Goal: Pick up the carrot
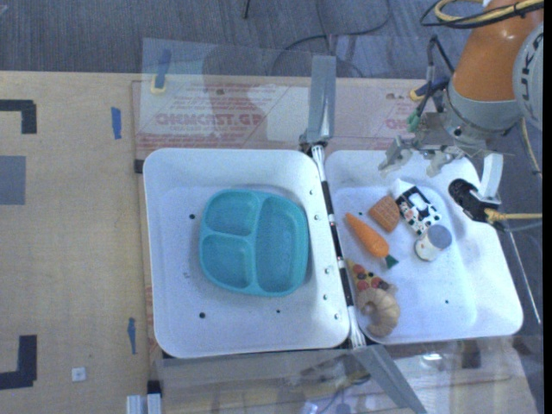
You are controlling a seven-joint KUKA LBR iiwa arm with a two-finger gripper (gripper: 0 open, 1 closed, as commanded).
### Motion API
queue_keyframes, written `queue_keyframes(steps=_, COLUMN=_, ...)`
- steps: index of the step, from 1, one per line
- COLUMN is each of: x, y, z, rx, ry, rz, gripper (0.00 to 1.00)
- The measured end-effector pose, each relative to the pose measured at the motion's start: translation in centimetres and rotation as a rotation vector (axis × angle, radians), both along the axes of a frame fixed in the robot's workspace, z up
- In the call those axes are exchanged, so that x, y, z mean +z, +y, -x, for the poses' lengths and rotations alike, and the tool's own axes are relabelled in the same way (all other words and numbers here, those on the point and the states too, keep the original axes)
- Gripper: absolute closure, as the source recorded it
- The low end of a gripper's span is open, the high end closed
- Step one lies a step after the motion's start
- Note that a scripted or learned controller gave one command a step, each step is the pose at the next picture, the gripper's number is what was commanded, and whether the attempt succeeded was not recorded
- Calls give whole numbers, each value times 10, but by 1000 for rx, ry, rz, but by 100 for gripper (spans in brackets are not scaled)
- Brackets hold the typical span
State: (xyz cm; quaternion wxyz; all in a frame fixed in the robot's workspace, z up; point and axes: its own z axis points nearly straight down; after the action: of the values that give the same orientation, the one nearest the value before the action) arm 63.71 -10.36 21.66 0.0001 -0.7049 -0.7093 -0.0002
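Observation:
The carrot (366,235) is orange with a small green tip. It lies slantwise in the right bin (483,313), close to that bin's left wall. My gripper (416,157) hangs over the bin's far edge, up and to the right of the carrot and well apart from it. Its fingers are spread open and hold nothing.
Beside the carrot lie a brown ridged piece (385,214), a black-and-white item (416,207), a grey disc (439,235) and a cream round piece (424,249). A beige toy (383,310) sits nearer the front. The left bin (172,317) holds a teal divided plate (255,241).

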Motion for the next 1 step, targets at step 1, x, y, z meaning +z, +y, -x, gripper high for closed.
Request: queue_keyframes(steps=1, x=-113, y=-10, z=73, rx=-37, ry=-2, rz=0, gripper=0)
